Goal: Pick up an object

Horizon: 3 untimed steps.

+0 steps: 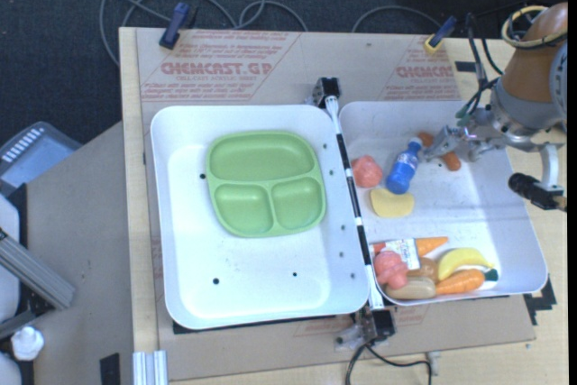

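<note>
My gripper (448,146) hangs low over the back of the right bin (523,221), reaching in from the right. A small orange object (451,162) lies right under its tip; whether it is gripped I cannot tell. A blue bottle (403,169) lies just left of the gripper, with a pink ball (366,171) beyond it and a flat yellow piece (392,204) in front. At the bin's front lie a banana (462,261), two carrots (458,282) and a pink toy (389,264), packed close together.
The left bin (180,221) holds a green divided plate (266,183). A black-clipped divider (347,194) separates the two bins. Cables run behind the bench and along the arm (527,95) at the right.
</note>
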Available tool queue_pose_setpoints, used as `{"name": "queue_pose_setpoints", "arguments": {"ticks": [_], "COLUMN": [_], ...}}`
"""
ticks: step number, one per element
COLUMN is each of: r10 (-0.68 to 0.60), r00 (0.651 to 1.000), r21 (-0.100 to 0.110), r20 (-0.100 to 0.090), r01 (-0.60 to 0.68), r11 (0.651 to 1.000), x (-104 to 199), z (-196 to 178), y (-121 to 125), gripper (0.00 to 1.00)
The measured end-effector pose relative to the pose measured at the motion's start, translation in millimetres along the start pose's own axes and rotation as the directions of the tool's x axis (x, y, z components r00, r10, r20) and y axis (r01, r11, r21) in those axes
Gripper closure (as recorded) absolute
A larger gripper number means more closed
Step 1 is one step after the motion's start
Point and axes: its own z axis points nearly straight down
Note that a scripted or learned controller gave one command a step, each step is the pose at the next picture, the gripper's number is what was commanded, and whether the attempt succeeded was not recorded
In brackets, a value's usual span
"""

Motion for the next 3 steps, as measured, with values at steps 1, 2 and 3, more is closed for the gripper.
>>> {"name": "queue_pose_setpoints", "arguments": {"ticks": [1,2,3], "r10": [-0.001,0.003,0.003], "r00": [1.0,1.0,1.0], "r21": [0.0,0.0,0.003], "r20": [0.001,0.009,0.007], "r01": [0.001,-0.003,-0.003], "r11": [1.0,1.0,1.0], "x": [0,25,7], "z": [0,2,1], "y": [-5,15,5], "gripper": [0.0,0.0,0.0]}}
